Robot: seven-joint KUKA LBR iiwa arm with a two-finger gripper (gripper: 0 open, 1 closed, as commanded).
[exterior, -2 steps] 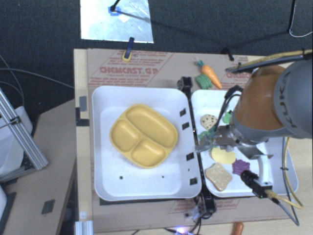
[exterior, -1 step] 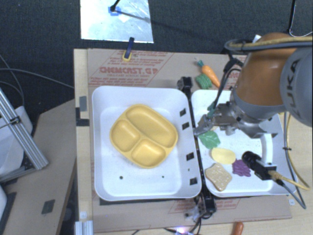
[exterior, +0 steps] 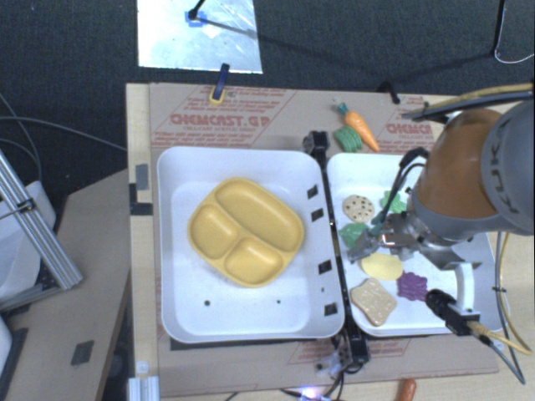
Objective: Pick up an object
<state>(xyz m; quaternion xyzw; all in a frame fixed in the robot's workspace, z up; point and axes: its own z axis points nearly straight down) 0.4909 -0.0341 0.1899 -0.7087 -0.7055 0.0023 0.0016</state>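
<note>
The bench (exterior: 251, 115) carries two shallow white bins side by side, so that things can be lifted from one and set in the other. The left bin (exterior: 180, 182) lies well away from the fingers and holds a yellow divided plate (exterior: 244, 230) flat in its middle, seemingly a spare landing place. The right bin (exterior: 368, 167) holds the small toys, and the grey arm (exterior: 476, 174) hangs low over it, its bulk hiding the bin's far side. The gripper (exterior: 374, 239) sits down among the toys; whether the fingers are spread or pressed together I cannot tell, since the wrist covers them and the spot is cluttered. Just below them lies a pale yellow piece (exterior: 382, 266), and just beside them on the left a green piece (exterior: 354, 234), either of which looks like the likely target, though nothing is plainly held. A tan toast slice (exterior: 373, 301) lies further below, a purple grape bunch (exterior: 411, 285) below and to the right, and a speckled cookie (exterior: 358, 207) just above. A toy carrot (exterior: 359, 127) rests outside the bins, well above the fingers, out of play.
</note>
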